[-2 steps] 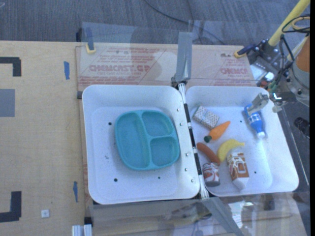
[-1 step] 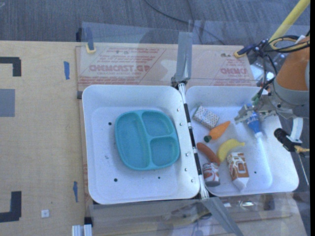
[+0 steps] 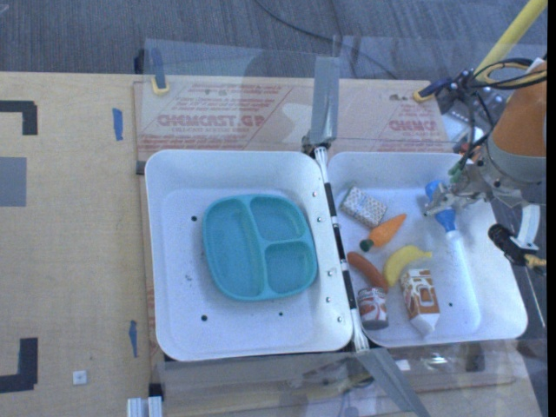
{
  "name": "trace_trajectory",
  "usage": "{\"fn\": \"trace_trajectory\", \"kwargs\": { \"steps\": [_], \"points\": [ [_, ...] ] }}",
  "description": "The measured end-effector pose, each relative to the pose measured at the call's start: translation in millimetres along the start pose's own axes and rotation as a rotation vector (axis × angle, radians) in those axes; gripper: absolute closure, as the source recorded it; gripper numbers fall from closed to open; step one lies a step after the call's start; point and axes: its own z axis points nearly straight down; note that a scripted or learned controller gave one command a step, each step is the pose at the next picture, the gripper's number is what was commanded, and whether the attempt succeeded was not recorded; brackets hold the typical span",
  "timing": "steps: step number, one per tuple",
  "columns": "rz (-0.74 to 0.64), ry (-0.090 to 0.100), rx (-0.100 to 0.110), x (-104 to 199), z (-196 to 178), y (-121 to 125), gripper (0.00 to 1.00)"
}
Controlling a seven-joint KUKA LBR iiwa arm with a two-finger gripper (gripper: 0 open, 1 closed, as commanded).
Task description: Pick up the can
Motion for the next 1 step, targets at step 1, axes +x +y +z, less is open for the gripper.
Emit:
{"fn": "trace_trajectory", "kwargs": {
  "steps": [1],
  "points": [
    [0.077, -0.001, 0.005, 41.3, -85.3, 34.5, 1.00]
  ]
}}
